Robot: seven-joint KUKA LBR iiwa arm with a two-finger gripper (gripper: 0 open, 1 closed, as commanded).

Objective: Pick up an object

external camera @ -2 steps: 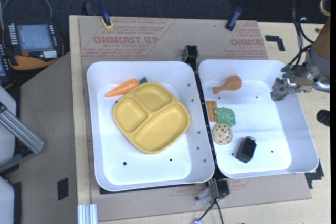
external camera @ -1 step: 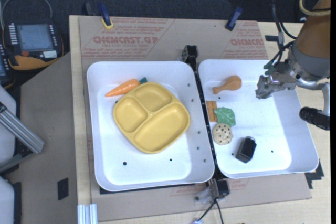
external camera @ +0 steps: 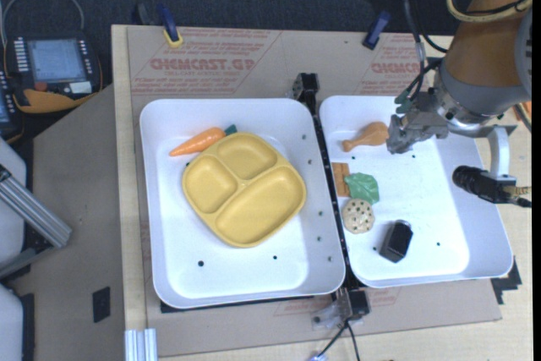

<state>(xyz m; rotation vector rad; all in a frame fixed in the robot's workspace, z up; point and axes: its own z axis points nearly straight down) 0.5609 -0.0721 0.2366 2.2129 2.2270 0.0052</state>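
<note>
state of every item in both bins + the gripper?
divided yellow plate: left bin, upright, compartments bare
carrot: left bin, lying against plate's far edge
drumstick: right bin, lying beside gripper
gripper: low over right bin, nothing seen held
cookie: lying flat
green piece: lying flat
black object: lying, untouched

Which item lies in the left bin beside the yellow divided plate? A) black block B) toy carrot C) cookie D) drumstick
B: the toy carrot lies against the upper-left edge of the yellow divided plate in the left bin; the cookie, drumstick and black block are all in the right bin.
</note>
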